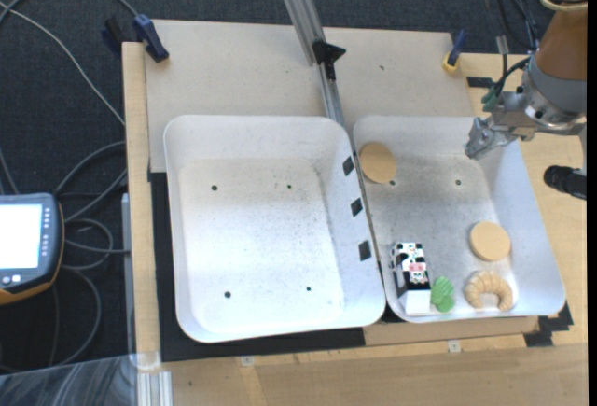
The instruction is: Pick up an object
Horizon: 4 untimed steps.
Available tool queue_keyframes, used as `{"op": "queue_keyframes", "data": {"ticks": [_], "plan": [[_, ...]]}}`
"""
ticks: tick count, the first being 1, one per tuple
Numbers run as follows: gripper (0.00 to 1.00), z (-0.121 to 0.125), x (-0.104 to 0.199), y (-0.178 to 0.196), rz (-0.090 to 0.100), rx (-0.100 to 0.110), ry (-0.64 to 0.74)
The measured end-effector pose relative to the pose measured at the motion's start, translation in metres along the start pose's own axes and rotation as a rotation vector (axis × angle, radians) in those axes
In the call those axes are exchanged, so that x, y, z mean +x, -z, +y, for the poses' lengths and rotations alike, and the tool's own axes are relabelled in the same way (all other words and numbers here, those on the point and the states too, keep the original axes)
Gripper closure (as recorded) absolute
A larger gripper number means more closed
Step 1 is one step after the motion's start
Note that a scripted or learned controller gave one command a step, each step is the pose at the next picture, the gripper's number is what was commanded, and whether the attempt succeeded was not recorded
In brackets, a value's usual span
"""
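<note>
A single fixed camera looks down at a slant from above the pale wooden bench (242,68), far enough back to take in both shallow white plastic bins (261,236) side by side, the bench's far edge, and dark carpet beyond it.

Pale wooden bench (242,68), bare board showing toward 12 o'clock. Two shallow white bins directly on it, side by side, touching along inner walls: left bin (187,138) toward 9 o'clock, right bin (532,227) toward 3 o'clock. Black mat (270,339) under bins, edge visible toward 6 o'clock. Blue clamp (149,35) on 10 o'clock corner; second clamp (454,52) at 1 o'clock edge.
</note>
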<state>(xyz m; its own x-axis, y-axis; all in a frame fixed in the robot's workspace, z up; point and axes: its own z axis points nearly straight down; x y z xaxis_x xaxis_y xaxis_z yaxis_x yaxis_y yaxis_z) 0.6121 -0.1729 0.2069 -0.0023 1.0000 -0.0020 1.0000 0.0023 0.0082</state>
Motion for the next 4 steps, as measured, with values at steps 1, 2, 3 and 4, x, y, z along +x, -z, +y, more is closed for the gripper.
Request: {"op": "queue_keyframes", "data": {"ticks": [1,2,3,4], "plan": [[1.0,0.007,-0.009,0.058,-0.001,-0.001,-0.001],[1.0,0.023,0.048,0.061,0.002,0.004,0.004],[1.0,0.031,0.102,0.046,0.005,0.011,0.004],[1.0,0.038,0.154,0.053,0.004,0.006,0.005]]}}
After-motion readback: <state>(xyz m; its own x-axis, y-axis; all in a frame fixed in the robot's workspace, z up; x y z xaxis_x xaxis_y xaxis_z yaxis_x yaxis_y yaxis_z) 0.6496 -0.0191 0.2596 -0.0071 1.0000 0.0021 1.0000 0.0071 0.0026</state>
